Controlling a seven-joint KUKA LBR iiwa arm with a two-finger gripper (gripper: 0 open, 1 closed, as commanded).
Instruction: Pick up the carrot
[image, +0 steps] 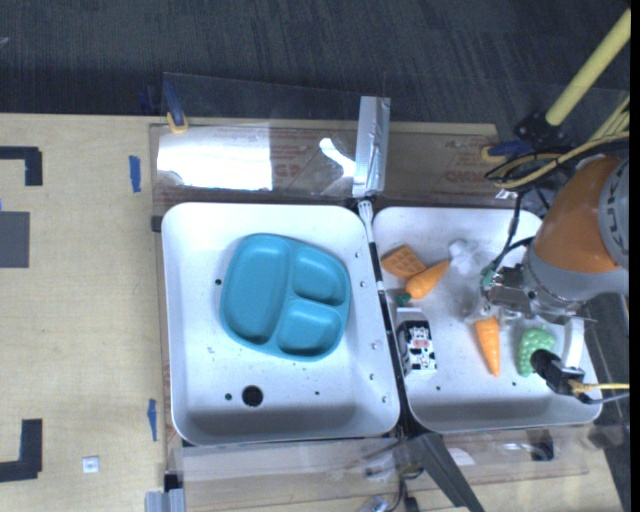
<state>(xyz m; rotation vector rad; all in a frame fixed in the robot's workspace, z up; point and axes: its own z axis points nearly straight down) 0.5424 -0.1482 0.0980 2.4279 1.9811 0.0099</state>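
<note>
Carrot (488, 344) in right bin (455, 400) | green toy (533, 348) beside | tool (520, 310) above, grip unclear

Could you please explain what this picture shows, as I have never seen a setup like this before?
One camera looks down at a slant on a bench with two shallow white bins side by side. The left bin holds a blue divided plate. The right bin holds toy food: an orange carrot, a second orange carrot-like piece beside a waffle-like piece, a green item, and a small black-and-white object. The grey machine with an orange band is a robot arm reaching in from the right. Its pincer sits just above the carrot it should pick up; nothing is visibly held.
</note>
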